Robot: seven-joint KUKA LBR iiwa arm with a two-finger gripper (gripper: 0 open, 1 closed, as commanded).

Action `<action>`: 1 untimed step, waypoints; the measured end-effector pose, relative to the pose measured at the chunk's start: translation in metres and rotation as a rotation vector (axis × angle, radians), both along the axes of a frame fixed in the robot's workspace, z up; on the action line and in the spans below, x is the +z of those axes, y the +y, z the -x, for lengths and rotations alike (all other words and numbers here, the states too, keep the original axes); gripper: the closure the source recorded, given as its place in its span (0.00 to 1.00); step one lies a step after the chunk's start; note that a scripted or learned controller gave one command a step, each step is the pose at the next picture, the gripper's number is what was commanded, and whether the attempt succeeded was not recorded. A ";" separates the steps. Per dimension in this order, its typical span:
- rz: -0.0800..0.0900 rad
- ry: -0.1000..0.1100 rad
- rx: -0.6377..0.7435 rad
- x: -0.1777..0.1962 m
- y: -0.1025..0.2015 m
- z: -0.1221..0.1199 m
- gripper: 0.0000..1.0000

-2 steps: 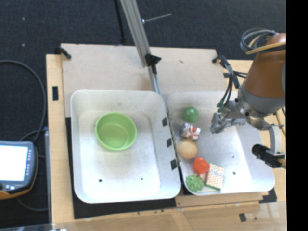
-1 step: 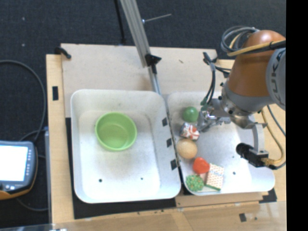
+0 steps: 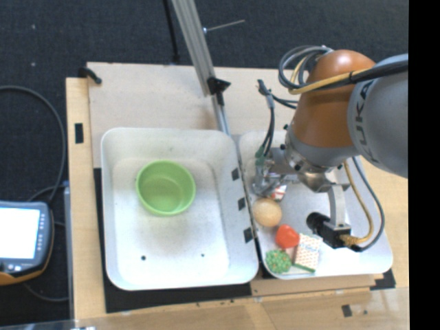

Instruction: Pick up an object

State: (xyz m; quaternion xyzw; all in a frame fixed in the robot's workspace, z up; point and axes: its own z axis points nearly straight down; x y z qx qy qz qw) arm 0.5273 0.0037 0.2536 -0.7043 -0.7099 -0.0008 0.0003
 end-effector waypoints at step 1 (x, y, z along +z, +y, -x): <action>0.000 -0.001 0.001 0.006 0.053 -0.001 1.00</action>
